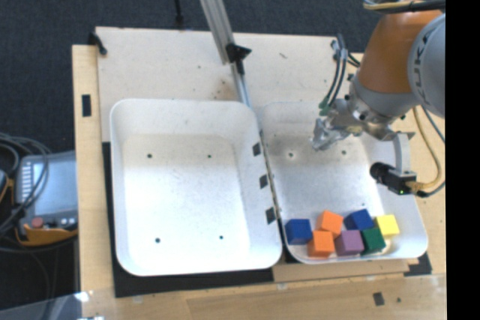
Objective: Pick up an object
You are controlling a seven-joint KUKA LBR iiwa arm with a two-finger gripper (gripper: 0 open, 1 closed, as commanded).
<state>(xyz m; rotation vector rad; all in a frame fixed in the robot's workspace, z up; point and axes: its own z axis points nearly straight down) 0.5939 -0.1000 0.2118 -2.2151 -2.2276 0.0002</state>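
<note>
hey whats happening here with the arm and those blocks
A grey and orange robot arm reaches in over the right white bin, with its pincer above the bin's upper part. It is meant to pick up an object, but nothing is seen in the pincer. The small blocks sit clustered at the bin's near edge: two blue, two orange, one purple, one green, one yellow. The pincer is well away from them. The left bin sits alongside.

The arm (394,60) hangs over the right bin (300,161), well apart from coloured blocks (341,232) clustered at its near edge.
</note>
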